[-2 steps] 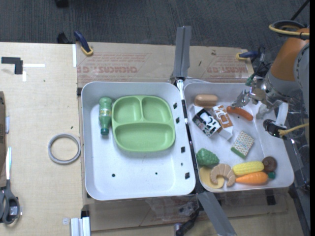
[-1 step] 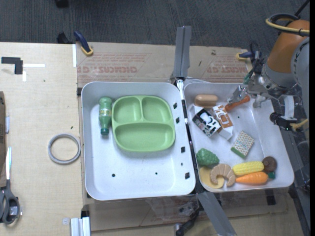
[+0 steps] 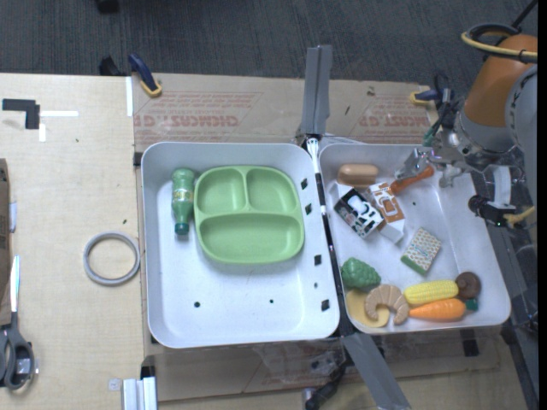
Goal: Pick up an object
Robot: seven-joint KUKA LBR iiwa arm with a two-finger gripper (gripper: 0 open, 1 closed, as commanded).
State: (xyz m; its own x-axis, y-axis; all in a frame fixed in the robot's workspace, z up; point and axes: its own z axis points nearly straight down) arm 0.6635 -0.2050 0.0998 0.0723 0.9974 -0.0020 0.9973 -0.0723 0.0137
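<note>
Camera view: tool [image 3: 425,159] hangs over the right white plastic bin [image 3: 491,254]; grip state unclear. Just beside it lies a tan toy bread roll [image 3: 357,173].

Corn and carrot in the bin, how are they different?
The corn is yellow with a bumpy surface; the carrot is orange and smoother. The corn lies farther from the bin's near wall, the carrot right along it. The carrot looks a bit longer. Both are toy foods lying flat, side by side, in the right bin.

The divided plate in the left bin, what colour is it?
Light green all over; the divided plate shows clearly in the camera view.
</note>
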